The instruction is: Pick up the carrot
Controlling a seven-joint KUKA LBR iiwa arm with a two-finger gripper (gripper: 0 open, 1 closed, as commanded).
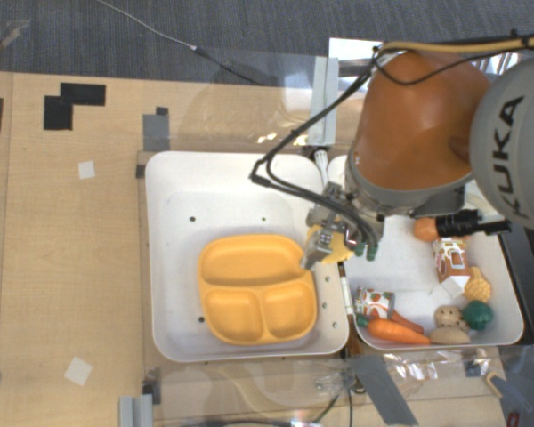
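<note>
Your carrot [396, 331] lies on its side near the front edge of the right-hand white bin [507, 327], touching a small red-and-white carton [374, 304] and close to a potato-like toy [447, 318] and a green broccoli piece [477, 314]. The claw [329, 241] hangs over the seam between the bins, pinching a small yellow object; which toy it is, you cannot tell. By this view the pick has not begun: the next move calls for freeing the claw, then shifting toward the front of the right bin and lining up along the carrot. A yellow divided plate [254, 287] sits in the left bin [169, 238] on the pale wooden counter [62, 265], grey carpet [160, 16] beyond.
</note>
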